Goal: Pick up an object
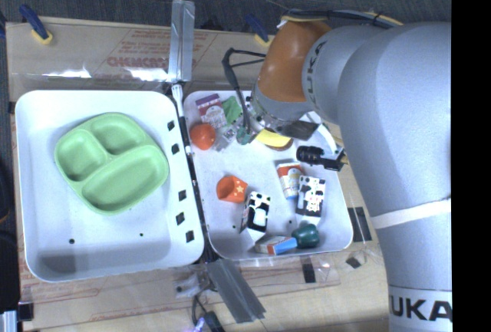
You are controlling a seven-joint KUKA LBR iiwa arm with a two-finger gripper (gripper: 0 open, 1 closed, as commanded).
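The right bin (222, 242) holds several small objects. An orange-red ball (202, 136) lies at its upper left beside a clear crumpled item (217, 119) and a green packet (230, 104). My gripper (244, 128) is low over the bin's upper part, just right of the clear item and left of a yellow banana-like piece (276, 141). The orange-banded wrist (288, 66) hides most of the gripper from above. Something teal shows at the gripper's tip. No object is seen held.
The left bin (46, 246) holds a green divided plate (112, 162). Further down the right bin are an orange cup with a star (232, 189), two black-and-white pieces (258, 210) (311, 196), a small can (289, 179), a dark green ball (308, 235) and a blue-orange marker (281, 246).
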